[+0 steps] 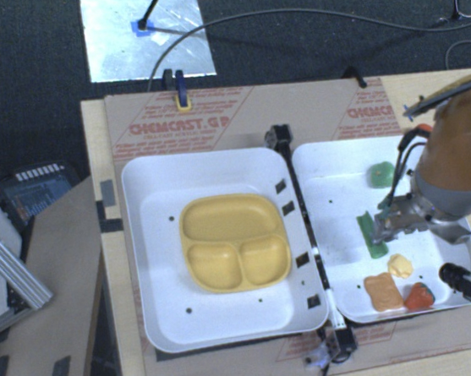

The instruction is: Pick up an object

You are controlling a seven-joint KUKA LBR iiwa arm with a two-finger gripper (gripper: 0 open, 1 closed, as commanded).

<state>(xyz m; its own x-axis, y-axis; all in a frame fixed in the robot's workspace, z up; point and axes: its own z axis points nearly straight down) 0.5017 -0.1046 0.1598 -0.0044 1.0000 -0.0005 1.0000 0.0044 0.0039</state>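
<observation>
Hovering at a flat green strip, the metal end effector hides its own state; cannot tell.

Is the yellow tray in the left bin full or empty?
Empty: the yellow tray shows bare compartments, lying flat in the left bin.

The arm is grey with a broad orange band, black cables looping along it, and a metal-grey claw.
</observation>
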